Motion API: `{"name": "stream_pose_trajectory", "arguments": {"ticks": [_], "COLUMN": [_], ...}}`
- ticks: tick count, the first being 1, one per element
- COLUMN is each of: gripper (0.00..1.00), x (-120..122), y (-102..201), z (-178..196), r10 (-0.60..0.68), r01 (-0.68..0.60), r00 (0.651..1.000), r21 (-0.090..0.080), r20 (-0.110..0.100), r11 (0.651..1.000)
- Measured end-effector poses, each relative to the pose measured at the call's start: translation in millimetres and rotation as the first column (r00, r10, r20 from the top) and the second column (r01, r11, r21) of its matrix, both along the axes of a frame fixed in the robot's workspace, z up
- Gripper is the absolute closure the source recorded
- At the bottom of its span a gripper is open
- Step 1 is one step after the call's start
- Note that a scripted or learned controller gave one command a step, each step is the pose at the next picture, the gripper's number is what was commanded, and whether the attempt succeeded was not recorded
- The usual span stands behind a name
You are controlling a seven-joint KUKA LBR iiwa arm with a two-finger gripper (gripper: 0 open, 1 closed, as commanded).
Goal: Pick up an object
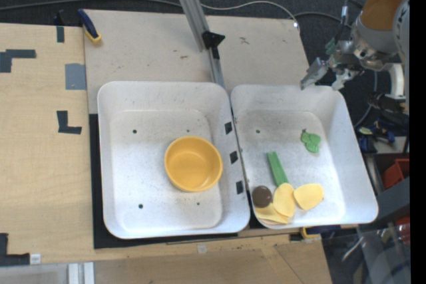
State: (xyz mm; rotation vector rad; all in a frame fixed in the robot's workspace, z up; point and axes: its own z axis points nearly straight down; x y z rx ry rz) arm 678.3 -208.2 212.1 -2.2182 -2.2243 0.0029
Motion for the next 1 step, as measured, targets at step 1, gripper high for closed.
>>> {"name": "stream_pose_trajectory", "arguments": {"ticks": [1], "gripper": [0.0], "x": [-0.1], "y": [-0.2], "z": [0.0], "r10": [0.0], "r01": [0.0], "r00": [1.0], "r21": [-0.001], "r20": [0.0], "r11": [1.0]}}
